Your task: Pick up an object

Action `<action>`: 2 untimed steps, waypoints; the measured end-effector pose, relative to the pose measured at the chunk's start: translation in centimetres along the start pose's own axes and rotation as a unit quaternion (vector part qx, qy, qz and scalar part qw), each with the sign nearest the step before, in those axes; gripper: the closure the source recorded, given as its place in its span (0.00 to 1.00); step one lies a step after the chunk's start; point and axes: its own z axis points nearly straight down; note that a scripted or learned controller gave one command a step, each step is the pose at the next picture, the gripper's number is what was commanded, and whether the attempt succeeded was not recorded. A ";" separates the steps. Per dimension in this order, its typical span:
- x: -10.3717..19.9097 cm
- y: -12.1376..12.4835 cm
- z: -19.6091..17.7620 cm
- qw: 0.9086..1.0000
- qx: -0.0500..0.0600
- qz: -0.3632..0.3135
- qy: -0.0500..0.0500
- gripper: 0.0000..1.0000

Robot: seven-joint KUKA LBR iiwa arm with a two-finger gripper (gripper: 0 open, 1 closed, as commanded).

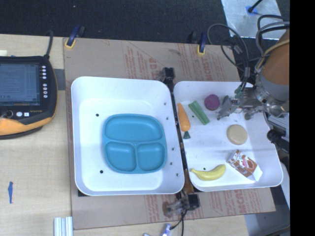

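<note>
A: What is recorded, from the largest item down?

B: A table (44, 181) is noted, bearing two white bins side by side. In the left bin (86, 132) a blue divided plate (134, 142) is laid flat. In the right bin (211, 141) the loose items are scattered: a banana (208, 172) near the front wall, a red and white packet (243, 164) just beside it, a carrot (183, 118) along the left wall, a green stick (199, 112), a beige disc (237, 134) and a purple ball (212, 102). A handheld control screen (22, 95) is set at the table's left end.

A: And the arm (276, 65)?

B: It is brought in from the right. The tool (238, 107) is placed over the back of the right bin, between the purple ball and the beige disc. Its fingers are seen spread apart, with nothing between them.

A: Which step is judged to be in hand?

B: The approach; no object is lifted yet. All candidates are found in the right bin.

A: What is called for next?

B: A target is to be chosen, probably the ball or the disc as nearest. The tool is to be centred over it, lowered, and closed before lifting.
</note>
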 end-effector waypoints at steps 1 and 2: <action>0.3 5.3 4.0 1.000 0.000 -0.001 -0.001 0.00; 3.0 9.2 11.3 1.000 -0.001 0.000 -0.001 0.00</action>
